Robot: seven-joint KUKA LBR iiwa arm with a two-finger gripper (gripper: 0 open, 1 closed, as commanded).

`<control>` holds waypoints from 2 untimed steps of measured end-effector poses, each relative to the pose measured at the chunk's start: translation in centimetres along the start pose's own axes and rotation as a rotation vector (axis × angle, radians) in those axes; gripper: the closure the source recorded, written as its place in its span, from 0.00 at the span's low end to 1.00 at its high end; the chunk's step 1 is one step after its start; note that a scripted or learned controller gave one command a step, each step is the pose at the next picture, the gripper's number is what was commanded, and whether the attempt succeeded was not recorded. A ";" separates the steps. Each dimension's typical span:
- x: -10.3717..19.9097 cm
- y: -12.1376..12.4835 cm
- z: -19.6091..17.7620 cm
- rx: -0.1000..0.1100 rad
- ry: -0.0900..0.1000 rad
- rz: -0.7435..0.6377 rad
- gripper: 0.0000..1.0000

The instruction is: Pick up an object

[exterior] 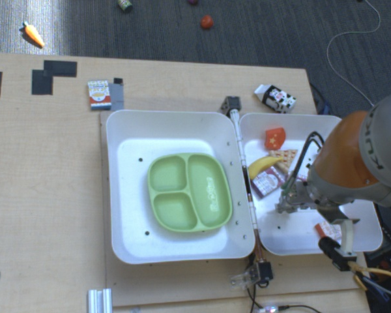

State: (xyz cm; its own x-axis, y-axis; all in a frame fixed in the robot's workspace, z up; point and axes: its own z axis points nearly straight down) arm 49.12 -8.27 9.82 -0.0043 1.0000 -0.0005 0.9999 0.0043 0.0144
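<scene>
The grey arm with its orange band (348, 152) reaches over the right-hand shallow white bin (293, 237), and its hand (288, 201) sits low inside that bin, just right of the small purple-and-white packet (266, 184). Whether the hand is released or clenched cannot be told from this slanted view; nothing is seen between its tips.

Relative to the right bin, the objects to pick cluster in its upper left part: a red strawberry-like piece (275, 137) near the top wall, a yellow banana (262, 166) below it against the left wall, an orange patterned flat piece (285, 157) just beside the banana, and the packet beneath them.

Left of this bin, touching along the shared rim, lies the second white bin (127, 194) holding a pale green three-compartment plastic tray (189, 192). Above the right bin, on the wooden counter (45, 194), rests a black-and-white carton (275, 98).
</scene>
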 end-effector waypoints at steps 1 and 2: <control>0.0 0.0 0.0 0.000 0.000 0.001 0.00; -0.2 -0.3 1.1 0.007 0.000 0.003 0.00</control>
State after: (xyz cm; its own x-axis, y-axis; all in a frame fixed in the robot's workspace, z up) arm 48.88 -8.52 8.67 -0.0011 1.0000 -0.0005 1.0000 0.0011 0.0078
